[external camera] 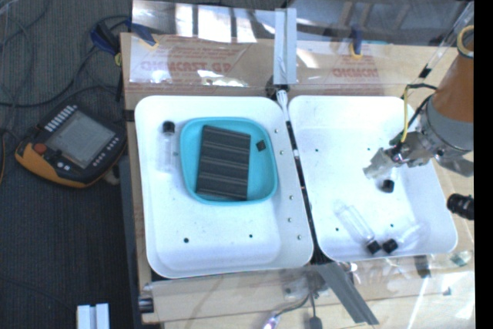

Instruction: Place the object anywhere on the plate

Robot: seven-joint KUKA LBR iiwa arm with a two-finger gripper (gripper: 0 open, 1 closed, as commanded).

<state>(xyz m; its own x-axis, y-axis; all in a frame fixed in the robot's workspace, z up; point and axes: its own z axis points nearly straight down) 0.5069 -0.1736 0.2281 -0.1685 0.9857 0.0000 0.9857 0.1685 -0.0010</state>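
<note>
A teal plate (pixel 266 175) lies in the left bin (pixel 216 243). On it rests a dark ribbed block (pixel 223 162), with a small black cube (pixel 261 145) by the block's upper right corner. My gripper (pixel 385 175) hangs low over the right bin (pixel 339 135), near its right side and far from the plate. A small black piece sits right under its tip; whether it is held is unclear. A clear vial (pixel 353 218) lies on the bin floor in front of the gripper, with two black caps (pixel 381 246) near the front rim.
Another clear vial with a black cap (pixel 167 141) lies just left of the plate. The ridge between the bins (pixel 294 166) separates gripper and plate. A clear wall (pixel 231 50) stands behind both bins. A teach pendant (pixel 73 144) rests on the floor at left.
</note>
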